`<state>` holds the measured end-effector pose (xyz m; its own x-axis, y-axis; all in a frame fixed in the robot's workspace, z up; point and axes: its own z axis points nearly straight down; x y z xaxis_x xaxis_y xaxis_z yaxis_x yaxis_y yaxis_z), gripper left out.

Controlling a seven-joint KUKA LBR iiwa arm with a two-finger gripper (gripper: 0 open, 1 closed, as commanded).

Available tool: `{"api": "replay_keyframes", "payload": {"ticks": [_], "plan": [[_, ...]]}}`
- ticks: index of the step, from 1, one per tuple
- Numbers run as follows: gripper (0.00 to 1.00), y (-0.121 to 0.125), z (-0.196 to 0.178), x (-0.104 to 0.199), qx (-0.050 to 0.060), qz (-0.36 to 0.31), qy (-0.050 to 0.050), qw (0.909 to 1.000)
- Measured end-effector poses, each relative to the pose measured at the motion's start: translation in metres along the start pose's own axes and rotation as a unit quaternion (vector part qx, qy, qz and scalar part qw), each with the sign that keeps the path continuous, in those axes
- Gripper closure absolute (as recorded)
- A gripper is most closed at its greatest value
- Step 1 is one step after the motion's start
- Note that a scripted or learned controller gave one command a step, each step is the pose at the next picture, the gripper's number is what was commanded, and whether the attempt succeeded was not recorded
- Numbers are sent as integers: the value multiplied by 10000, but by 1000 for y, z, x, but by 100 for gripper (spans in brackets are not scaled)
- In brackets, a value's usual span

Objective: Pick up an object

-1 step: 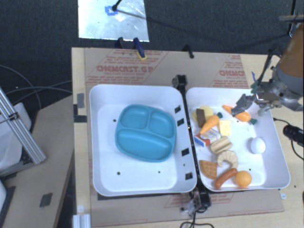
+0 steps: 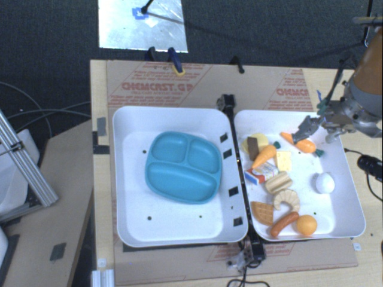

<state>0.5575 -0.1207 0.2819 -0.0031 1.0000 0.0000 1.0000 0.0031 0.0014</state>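
The right bin (image 2: 353, 211) holds several toy foods. Among them are a carrot (image 2: 264, 155), a yellow cheese slice (image 2: 283, 160), a white egg (image 2: 324, 183), an orange fruit (image 2: 306, 225) and a sausage (image 2: 283, 223). A small orange piece with a green end (image 2: 306, 146) lies near the bin's back right. My gripper (image 2: 319, 131) hangs over that back right part, just above and beside the orange piece. Its two dark fingers are spread open, and I see nothing between them.
The left bin (image 2: 128, 130) bears a blue divided plate (image 2: 184, 166). A black hinge strip (image 2: 234, 160) runs between the bins. Bread pieces (image 2: 286, 197), a waffle wedge (image 2: 261, 211) and a small carton (image 2: 256, 175) crowd the right bin's left half. A cable (image 2: 370, 165) lies on the bench at the right.
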Motion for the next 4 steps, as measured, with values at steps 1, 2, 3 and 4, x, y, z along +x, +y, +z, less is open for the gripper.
{"api": "replay_keyframes", "payload": {"ticks": [1,2,3,4], "plan": [[0,-7,59,0,15,9,3,10000],[0,-11,119,7,21,10,7,10000],[0,-3,171,13,22,1,8,10000],[0,-1,194,14,-2,8,18,10000]]}}
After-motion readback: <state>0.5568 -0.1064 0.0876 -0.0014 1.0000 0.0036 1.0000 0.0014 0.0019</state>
